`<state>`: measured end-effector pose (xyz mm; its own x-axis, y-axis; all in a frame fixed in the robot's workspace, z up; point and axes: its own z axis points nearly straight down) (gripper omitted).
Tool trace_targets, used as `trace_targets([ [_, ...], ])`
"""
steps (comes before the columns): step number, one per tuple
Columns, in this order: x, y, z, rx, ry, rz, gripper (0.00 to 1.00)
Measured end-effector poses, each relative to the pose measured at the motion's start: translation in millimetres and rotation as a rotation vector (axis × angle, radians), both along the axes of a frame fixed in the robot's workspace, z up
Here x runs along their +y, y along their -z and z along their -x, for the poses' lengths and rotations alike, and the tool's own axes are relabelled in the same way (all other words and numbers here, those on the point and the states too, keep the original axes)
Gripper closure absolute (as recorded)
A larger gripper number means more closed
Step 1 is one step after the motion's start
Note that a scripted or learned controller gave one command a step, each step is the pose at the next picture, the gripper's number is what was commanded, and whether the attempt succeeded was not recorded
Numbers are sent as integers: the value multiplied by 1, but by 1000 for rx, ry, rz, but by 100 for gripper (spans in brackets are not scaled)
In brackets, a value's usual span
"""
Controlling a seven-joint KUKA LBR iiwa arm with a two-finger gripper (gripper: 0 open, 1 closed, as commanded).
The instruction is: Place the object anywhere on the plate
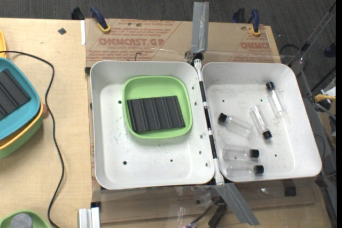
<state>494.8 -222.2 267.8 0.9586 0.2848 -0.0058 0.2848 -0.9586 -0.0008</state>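
– Vials [236, 124], location?
– Five, clear with black caps, lying loose in the white bin [235, 88] right of the green plate [155, 84], well apart from it.
– Gripper state?
– Cannot tell. A dark ribbed mat [157, 114] lies on the plate.

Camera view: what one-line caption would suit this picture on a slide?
Green plate with a dark ribbed insert in the left bin; five clear black-capped vials scattered in the right bin.

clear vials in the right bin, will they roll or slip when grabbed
The vials look like smooth clear cylinders lying on their sides, so they would probably roll if nudged. Their glossy walls may slip between fingers. They seem thin and light, possibly fragile.
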Motion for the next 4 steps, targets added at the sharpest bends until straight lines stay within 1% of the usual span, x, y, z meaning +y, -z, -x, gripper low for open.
trace_targets([
  [1,0,-7,17,0,85,-1,0],
  [2,0,14,18,1,88,-1,0],
  [4,1,21,17,0,85,-1,0],
])
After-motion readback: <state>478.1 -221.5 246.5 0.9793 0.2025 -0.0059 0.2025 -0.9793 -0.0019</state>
